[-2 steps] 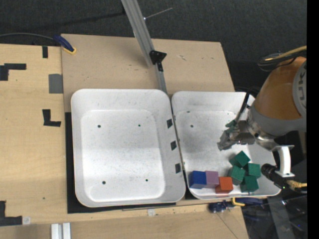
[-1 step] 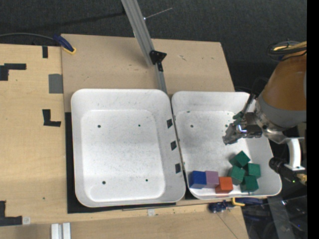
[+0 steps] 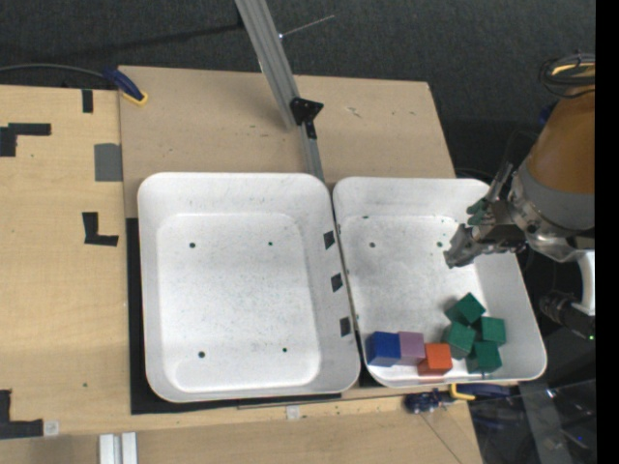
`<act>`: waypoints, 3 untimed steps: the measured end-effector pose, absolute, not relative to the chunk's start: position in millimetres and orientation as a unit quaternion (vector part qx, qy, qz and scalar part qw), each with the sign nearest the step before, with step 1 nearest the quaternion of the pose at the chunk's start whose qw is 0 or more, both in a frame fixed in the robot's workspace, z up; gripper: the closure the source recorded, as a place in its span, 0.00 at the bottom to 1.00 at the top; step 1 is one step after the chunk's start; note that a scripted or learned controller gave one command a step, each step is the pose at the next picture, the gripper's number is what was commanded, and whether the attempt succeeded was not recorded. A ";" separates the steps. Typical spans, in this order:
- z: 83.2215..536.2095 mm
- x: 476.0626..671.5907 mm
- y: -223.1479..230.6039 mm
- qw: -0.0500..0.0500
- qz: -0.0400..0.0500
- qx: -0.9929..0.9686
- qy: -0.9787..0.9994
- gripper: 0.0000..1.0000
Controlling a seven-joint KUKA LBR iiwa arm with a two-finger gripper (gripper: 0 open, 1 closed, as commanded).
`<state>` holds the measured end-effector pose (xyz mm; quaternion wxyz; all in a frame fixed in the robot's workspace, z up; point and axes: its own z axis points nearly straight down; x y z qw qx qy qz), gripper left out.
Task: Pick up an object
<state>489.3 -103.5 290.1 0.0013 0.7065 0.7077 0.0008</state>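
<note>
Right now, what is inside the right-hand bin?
The right bin holds a blue block, a lilac block, an orange block and a cluster of green blocks along its near edge. The pincer hangs over its right side, hiding the floor beneath.

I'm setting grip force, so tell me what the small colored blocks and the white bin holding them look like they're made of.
The colored blocks look like matte foam or painted wood: flat color, no shine, soft edges; the picture leaves it open. The right bin looks like smooth molded plastic, with rounded corners, a raised rim and a scuffed, speckled floor.
</note>
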 end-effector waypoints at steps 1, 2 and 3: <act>271.3 504.1 -57.3 -0.001 -0.001 0.705 0.709 1.00; 261.8 531.3 -1.5 -0.001 0.000 0.705 0.710 1.00; 259.7 557.1 41.2 0.000 0.000 0.705 0.709 1.00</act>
